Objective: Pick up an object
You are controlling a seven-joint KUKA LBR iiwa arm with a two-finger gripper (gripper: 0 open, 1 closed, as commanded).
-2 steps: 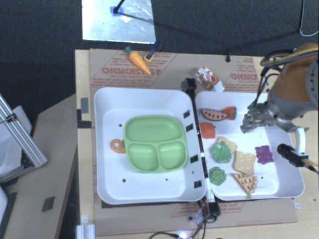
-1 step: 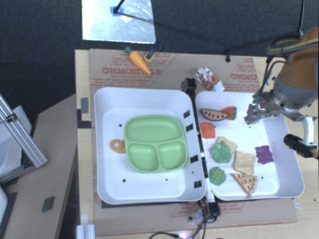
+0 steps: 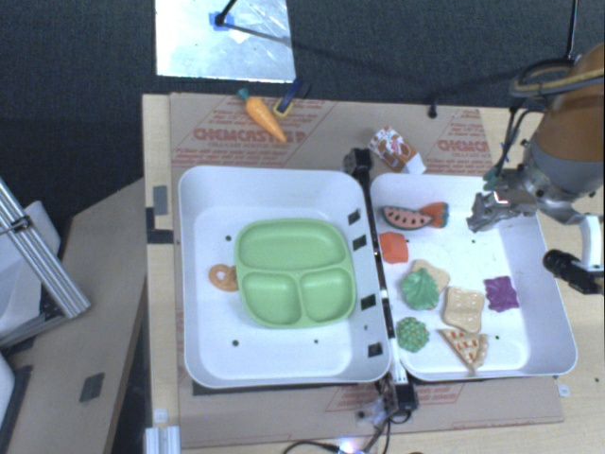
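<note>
1. Over the right bin, near its far right corner, the tool hangs above bare white floor, with nothing between its fingers. How far apart they stand I cannot tell from this slant.
2. No object is picked up yet; the step in hand, as I judge it, is choosing one and coming down on it.
3. The nearest candidate is the watermelon slice, just to the tool's left. It lies flat and long, so closing across its short width should grip better than along its length.
4. The purple piece sits apart from the rest near the right wall and gives room for both fingers.
5. The clustered items look harder: the toast, the pizza wedge, the lettuce and the broccoli lie close together, so a finger could land on a neighbour.
6. An orange block rests just beside the divider between the bins, which may block one finger.
7. The left bin holds a green tray with three compartments, all bare, and a pretzel touching its left edge.
8. On the worktop beyond the bins lie a carrot and a wrapped snack.
</note>
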